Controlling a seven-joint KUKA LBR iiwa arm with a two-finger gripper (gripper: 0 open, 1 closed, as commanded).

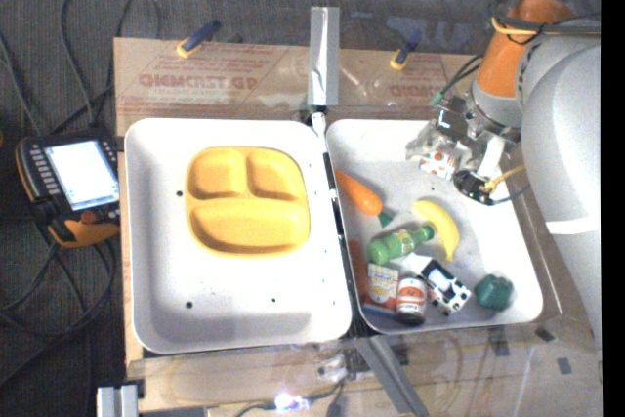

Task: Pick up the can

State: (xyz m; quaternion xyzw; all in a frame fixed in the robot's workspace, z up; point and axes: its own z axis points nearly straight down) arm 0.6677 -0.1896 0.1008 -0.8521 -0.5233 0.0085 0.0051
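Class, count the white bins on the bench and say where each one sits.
2. The left bin holds a yellow tray; the right bin holds the can and other items.

Red print on the cardboard sheet [195,78] is mirrored and unreadable; nothing else legible

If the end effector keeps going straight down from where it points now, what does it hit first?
Probably bare floor of the right bin near its top corner. The end effector sits well above the banana and far from the can; depth is unclear.
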